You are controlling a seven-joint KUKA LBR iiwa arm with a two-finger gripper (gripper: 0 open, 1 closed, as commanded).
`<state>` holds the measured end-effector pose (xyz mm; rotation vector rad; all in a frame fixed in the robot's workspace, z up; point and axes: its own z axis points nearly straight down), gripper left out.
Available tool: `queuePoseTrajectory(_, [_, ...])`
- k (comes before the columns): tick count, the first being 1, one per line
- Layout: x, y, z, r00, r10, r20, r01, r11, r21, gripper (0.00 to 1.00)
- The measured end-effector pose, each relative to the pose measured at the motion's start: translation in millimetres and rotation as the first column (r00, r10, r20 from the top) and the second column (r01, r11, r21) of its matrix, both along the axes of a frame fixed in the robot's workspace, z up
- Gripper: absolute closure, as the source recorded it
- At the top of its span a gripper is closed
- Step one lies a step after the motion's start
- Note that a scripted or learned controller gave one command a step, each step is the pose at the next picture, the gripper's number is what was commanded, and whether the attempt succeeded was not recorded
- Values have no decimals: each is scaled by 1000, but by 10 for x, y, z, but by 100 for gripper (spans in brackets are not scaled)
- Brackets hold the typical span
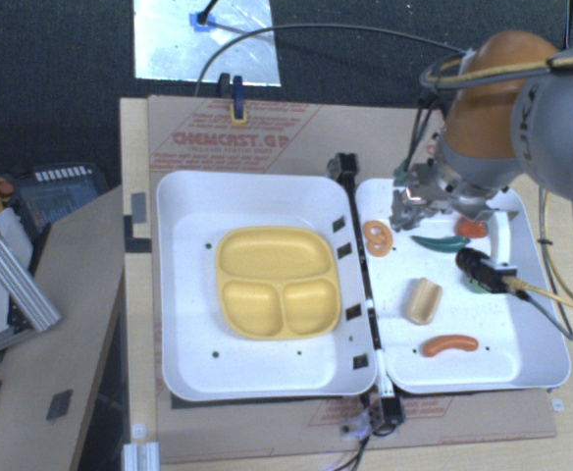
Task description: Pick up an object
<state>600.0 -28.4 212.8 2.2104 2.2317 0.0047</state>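
Five loose items lie in right bin [534, 357], none lifted. Landmark is the ring [377, 236]: orange, flat on the bin floor, by the bin's left wall.

- Gripper [407, 207]: just up-right of ring, low over the bin's far-left part. Contact with ring unclear. Nothing seen held. Cannot tell how wide it stands, that part is blurred.
- Green pepper [442, 243]: right of ring, lying flat, apart from it.
- Red piece [471, 230]: farther right of ring, just beside pepper's far end, partly under the wrist.
- Bun [423, 300]: tan, below-right of ring, near mid-bin, well apart from it.
- Sausage [449, 345]: orange-red, farthest below-right of ring, lying crosswise near the bin's front.
- Arm [551, 130]: grey with orange band, up-right of ring, coming in from view right.
- Left bin [183, 263]: left of ring, across the shared wall. Holds a yellow three-part tray [275, 281], flat at its middle.
- Surface [267, 135]: brown printed board under both bins, seen behind ring.
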Motion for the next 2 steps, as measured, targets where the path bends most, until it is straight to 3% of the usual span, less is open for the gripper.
queuePoseTrajectory(2, [207, 1013, 228, 1000, 0, 0, 0, 1000, 1, 100])
